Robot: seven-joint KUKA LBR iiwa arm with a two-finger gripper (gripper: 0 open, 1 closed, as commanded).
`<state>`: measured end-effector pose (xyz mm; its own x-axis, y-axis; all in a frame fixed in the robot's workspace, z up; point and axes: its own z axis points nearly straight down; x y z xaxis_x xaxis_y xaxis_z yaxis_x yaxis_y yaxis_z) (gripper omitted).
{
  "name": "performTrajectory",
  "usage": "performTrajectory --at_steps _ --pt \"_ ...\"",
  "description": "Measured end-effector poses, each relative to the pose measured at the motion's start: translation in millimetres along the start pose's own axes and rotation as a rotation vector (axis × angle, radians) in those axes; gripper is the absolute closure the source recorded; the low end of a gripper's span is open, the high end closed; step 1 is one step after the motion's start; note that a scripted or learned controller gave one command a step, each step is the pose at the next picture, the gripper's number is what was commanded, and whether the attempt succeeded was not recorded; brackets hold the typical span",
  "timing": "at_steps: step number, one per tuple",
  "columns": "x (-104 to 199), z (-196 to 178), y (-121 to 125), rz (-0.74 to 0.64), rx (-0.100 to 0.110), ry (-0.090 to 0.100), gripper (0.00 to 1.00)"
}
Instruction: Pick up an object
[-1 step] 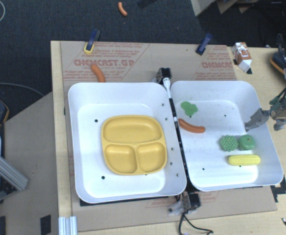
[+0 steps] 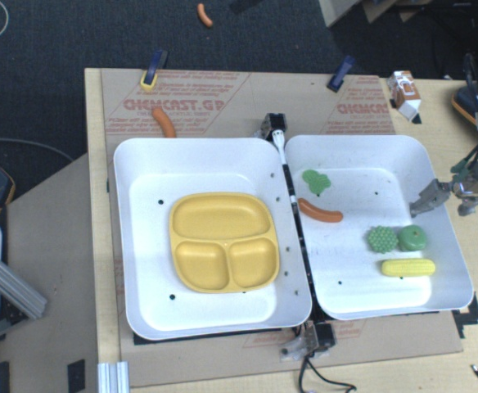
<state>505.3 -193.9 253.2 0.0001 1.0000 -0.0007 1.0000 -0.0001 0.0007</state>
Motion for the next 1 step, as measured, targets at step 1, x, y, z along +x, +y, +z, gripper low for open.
performTrajectory --at_steps 1 --pt "4.3 62.9 -3.4 0.000 0.008 0.004 0.00"
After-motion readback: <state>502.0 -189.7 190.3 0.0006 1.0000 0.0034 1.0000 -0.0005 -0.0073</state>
